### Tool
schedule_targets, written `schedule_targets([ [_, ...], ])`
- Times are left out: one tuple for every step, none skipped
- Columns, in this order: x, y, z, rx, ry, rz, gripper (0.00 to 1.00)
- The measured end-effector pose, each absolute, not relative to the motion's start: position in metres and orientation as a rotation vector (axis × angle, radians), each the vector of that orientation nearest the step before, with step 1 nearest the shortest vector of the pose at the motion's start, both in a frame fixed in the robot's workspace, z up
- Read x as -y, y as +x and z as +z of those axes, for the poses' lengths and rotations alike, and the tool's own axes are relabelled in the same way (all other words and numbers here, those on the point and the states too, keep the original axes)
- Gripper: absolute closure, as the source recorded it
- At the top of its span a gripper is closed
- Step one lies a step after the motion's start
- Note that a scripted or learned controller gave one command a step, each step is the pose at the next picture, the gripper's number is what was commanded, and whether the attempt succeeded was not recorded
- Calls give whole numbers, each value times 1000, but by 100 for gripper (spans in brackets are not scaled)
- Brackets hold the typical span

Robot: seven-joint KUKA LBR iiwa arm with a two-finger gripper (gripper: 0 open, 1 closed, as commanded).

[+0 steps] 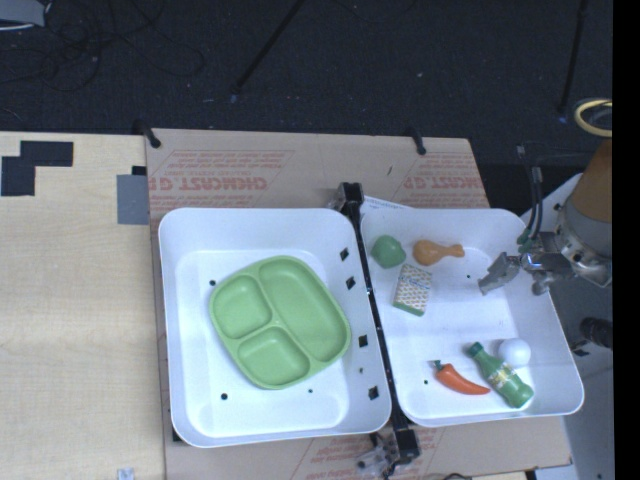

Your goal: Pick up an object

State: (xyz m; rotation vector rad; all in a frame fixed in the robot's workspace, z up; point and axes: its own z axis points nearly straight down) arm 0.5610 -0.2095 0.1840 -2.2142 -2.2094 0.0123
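Note:
The right bin [540, 408] holds several small objects. A green round piece [388, 251] and a tan drumstick-shaped piece [438, 252] lie near its far edge. A small patterned packet [413, 290] lies just below them. At the near right are a green bottle [501, 376], a white ball [516, 351] and a red chili pepper [460, 379]. My gripper [516, 280] hangs over the bin's right side, open, with nothing between its fingers. It is right of the drumstick and above the white ball.
The left bin [185, 268] holds a green divided plate [278, 320]. A black divider [365, 318] separates the two bins. Both bins sit on cardboard [250, 168] on the wooden bench. The arm's orange band [598, 183] is at the right edge.

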Motion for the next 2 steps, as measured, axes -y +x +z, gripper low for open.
schedule_targets([
  [210, 564, 191, 2219, -2220, 2, 0],
  [205, 562, 127, 2216, -2215, 6, 0],
])
